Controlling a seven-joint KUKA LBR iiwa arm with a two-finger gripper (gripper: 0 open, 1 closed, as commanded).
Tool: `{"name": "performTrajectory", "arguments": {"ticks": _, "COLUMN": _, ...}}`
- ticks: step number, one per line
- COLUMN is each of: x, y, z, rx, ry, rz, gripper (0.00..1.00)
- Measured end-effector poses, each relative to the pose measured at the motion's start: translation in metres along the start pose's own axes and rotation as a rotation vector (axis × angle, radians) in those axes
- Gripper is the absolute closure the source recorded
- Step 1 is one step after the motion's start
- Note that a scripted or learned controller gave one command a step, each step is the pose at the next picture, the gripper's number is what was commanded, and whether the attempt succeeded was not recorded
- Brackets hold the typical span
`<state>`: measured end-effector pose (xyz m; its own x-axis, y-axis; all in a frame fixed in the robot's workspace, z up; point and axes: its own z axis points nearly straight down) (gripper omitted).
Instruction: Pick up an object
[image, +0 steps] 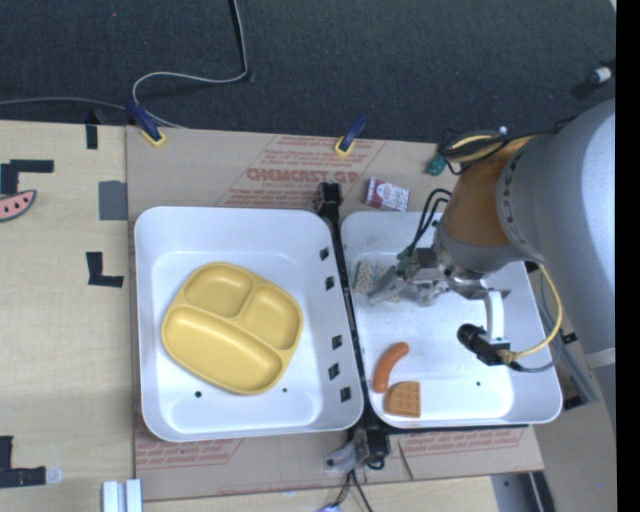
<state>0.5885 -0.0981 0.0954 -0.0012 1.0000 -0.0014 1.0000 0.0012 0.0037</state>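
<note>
A: Waffle (404, 399) first, a small tan square at the near edge of the right bin (520, 405), and just beside it, a little farther in, an orange sausage (390, 365) lying at a slant. The 2 are close but I would not swear they touch.

B: And the left bin (160, 400)?

A: It bears 1 thing, a yellow divided plate (232, 326) with 3 compartments, sitting flat near the middle and turned a little askew.

B: Where is the arm?

A: Reaching in from the right, grey with the orange band (478, 205) above the wrist. The gripper (385, 288) is low over the far left part of the right bin, near the divider between the 2 bins.

B: Fingers spread or pressed together?

A: I cannot tell. The metal tip is blurred, and there is a small speckled pale thing (366, 271) just beside it on the bin floor; whether the tip touches that thing is not clear either.

B: So the sausage and waffle are apart from the gripper?

A: Yes, both lie nearer the camera than the gripper, well clear of it.

B: Anything outside the bins?

A: On the cardboard (290, 175) beyond the right bin lies a small dark red packet (385, 194), and 2 yellow clamps (349, 139) grip the far edge of the cardboard
</note>
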Motion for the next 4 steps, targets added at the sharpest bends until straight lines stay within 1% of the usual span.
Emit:
{"name": "performTrajectory", "arguments": {"ticks": 1, "x": 0.001, "y": 0.0, "z": -0.009, "rx": 0.002, "ry": 0.002, "rz": -0.001, "gripper": 1.0}}
{"name": "performTrajectory", "arguments": {"ticks": 2, "x": 0.001, "y": 0.0, "z": -0.009, "rx": 0.002, "ry": 0.002, "rz": -0.001, "gripper": 0.0}}
{"name": "performTrajectory", "arguments": {"ticks": 3, "x": 0.004, "y": -0.02, "z": 0.009, "rx": -0.001, "ry": -0.001, "rz": 0.0, "gripper": 0.0}}
{"name": "performTrajectory", "arguments": {"ticks": 4, "x": 0.003, "y": -0.019, "z": 0.0, "rx": -0.001, "ry": -0.002, "rz": 0.0, "gripper": 1.0}}
